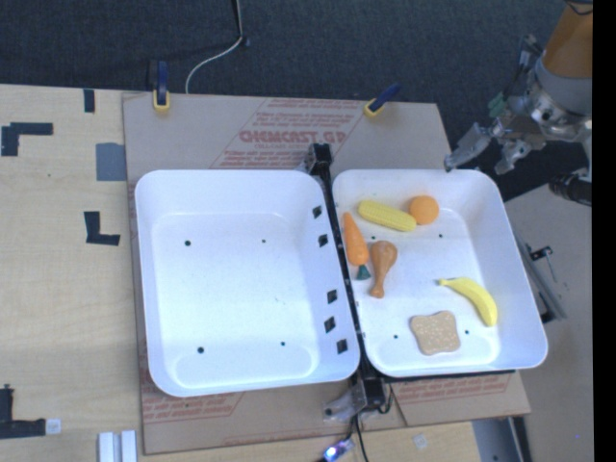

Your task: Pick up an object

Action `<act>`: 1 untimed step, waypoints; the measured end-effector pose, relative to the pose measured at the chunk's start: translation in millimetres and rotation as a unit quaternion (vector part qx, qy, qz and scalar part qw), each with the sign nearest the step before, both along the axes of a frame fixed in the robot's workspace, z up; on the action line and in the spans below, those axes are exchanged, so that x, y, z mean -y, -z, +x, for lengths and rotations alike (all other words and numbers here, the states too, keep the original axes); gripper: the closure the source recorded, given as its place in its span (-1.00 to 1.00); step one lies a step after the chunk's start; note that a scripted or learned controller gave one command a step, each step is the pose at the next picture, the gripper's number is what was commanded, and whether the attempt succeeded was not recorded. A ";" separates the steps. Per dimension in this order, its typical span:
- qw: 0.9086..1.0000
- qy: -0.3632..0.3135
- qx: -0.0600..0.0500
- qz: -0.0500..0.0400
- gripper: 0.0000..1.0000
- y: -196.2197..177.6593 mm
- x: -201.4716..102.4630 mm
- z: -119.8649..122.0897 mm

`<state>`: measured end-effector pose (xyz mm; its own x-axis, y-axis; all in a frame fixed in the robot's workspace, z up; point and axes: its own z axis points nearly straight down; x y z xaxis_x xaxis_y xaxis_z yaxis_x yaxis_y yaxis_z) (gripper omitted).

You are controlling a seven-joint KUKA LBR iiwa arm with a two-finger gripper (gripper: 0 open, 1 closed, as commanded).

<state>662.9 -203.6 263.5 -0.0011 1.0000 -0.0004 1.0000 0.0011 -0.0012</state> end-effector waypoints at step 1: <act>1.000 -0.002 -0.004 0.001 -1.00 92.1 -40.9 4.2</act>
<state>667.1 -162.7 171.4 -0.0043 1.0000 0.0020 1.0000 0.0043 -0.0087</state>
